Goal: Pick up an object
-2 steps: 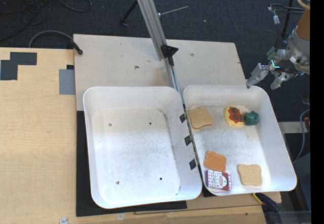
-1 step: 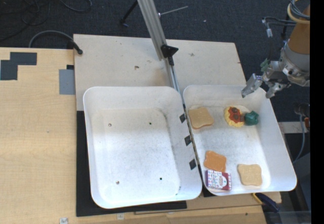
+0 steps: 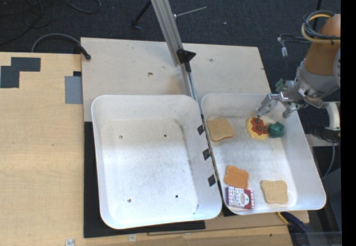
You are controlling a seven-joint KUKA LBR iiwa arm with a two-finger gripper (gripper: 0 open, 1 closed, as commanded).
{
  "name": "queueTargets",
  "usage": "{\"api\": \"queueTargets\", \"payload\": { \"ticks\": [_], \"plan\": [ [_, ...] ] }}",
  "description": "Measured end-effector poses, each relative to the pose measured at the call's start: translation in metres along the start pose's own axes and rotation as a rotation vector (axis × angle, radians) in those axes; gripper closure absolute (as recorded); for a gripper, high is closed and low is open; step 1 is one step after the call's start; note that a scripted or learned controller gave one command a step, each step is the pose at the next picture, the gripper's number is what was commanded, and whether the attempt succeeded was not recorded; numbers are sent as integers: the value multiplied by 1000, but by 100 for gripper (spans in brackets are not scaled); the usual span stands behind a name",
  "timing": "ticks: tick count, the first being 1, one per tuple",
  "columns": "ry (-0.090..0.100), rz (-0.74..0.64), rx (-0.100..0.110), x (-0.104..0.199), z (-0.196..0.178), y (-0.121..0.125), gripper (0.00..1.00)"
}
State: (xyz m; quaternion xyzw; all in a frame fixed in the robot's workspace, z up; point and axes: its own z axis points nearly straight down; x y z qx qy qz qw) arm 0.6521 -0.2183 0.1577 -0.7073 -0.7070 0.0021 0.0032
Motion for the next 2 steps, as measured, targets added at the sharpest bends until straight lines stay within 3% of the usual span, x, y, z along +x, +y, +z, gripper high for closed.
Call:
{"api": "queueTargets", "payload": {
  "ticks": [1, 2],
  "plan": [
    [1, 0, 1, 4, 56, -11, 0],
    [-2, 1, -6, 3, 41, -9, 100]
  ]
}}
